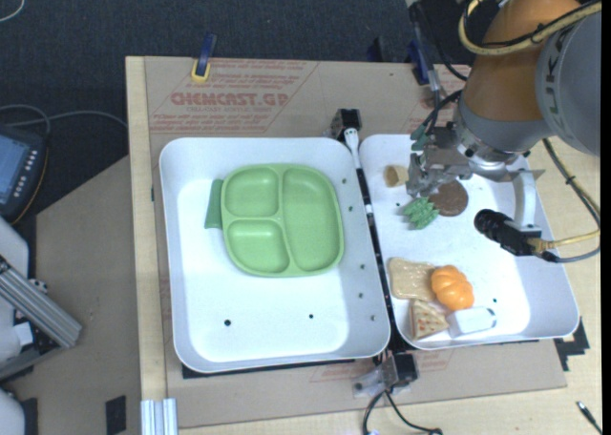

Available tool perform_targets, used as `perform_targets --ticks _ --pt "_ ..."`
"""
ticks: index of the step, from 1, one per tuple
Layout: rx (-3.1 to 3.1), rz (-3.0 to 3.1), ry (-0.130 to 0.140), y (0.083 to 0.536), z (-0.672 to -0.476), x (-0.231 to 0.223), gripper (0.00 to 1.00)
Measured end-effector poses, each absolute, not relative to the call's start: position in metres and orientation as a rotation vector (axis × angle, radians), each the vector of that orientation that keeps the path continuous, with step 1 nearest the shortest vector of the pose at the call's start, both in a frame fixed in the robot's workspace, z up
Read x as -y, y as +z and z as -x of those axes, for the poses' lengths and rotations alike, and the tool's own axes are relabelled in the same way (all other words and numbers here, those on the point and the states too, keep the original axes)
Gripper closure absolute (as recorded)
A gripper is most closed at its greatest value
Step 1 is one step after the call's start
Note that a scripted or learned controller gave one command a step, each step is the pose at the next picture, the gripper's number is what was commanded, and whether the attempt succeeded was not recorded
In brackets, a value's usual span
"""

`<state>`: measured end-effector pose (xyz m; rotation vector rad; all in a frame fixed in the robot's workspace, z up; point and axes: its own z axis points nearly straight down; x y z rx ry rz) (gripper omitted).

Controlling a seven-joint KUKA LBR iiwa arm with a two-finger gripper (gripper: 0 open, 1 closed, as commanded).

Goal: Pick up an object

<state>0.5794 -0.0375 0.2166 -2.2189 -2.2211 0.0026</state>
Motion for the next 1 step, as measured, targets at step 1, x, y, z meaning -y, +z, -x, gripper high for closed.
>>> perform_targets --ticks 1 --pt "2.223 2.220 -0.001 0.2306 -0.5708 0.0309 1.00"
